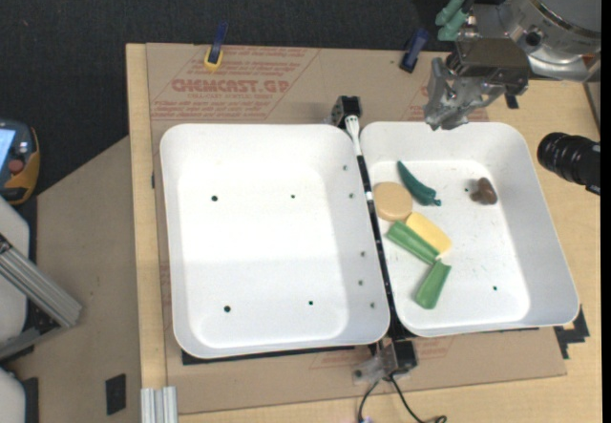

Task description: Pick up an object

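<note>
The objects lie in the right bin (535,221), toward its left side: a tan disc (391,200) nearest the divider between the bins; just beside it a yellow block (430,232), a light green stick (410,243) and, lower, a green cylinder (431,285); above the disc a dark green pepper (417,183); a small brown lump (484,190) well apart to the right; the jaws (447,116) hover over that bin's far rim with nothing between them, and whether they stand apart I cannot tell; the left bin (191,221) sits alongside on the table (239,77).
</note>
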